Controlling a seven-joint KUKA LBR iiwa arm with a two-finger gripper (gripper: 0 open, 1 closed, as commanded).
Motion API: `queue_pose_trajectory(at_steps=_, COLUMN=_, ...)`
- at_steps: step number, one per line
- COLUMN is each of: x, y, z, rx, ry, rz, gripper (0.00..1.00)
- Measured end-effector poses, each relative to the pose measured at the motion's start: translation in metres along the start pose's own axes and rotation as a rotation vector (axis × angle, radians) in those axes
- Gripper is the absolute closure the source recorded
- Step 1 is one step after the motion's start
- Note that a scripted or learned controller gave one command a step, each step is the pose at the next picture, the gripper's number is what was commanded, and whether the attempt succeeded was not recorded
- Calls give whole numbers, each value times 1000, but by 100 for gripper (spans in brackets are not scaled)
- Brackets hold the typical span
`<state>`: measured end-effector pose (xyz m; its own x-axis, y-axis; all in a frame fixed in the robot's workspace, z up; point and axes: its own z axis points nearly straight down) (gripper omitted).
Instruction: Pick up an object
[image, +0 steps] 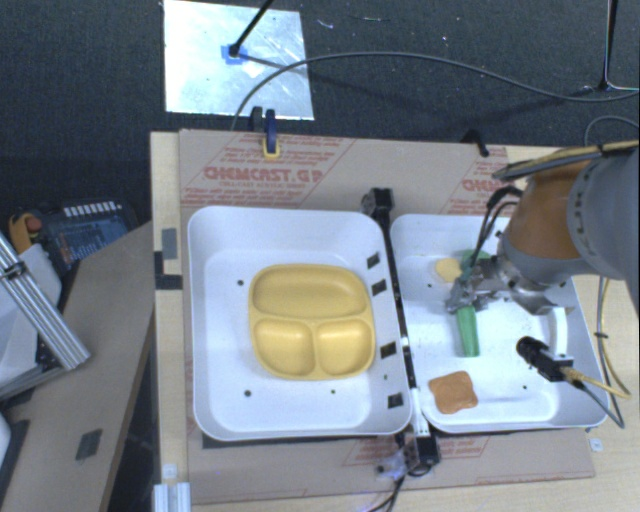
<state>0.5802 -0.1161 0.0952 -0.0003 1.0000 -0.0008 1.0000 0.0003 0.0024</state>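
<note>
Green stick (467, 331) — a short, cucumber-like piece — lies in the right bin (540, 405), running roughly from the gripper down toward the near edge. Its upper end sits right at the gripper (468, 290), which is low over the bin floor; whether the fingers actually close on the stick cannot be told from this angle, since the tips are small and blurred against it. The arm (560, 225), grey with an orange band, reaches in from the right and covers the bin's far right corner.

Just beside the gripper, toward the far side, a small yellow round piece (446, 269) rests on the bin floor. Near the front of the same bin lies a flat brown piece (453, 391) like a slice of toast, well apart from the stick's lower end. A black cable end (535, 357) hangs over the right part of the bin.

The left bin (215, 300) holds a yellow three-part tray (305, 320) — set flat in its middle.
</note>
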Motion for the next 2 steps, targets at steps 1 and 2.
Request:
queue_pose_trajectory(at_steps=1, x=-5, y=10, z=-50, rx=-4, ry=-1, rz=-3, gripper=100)
queue_pose_trajectory(at_steps=2, x=-6, y=8, z=-114, rx=-5, ry=-1, rz=-4, gripper=100)
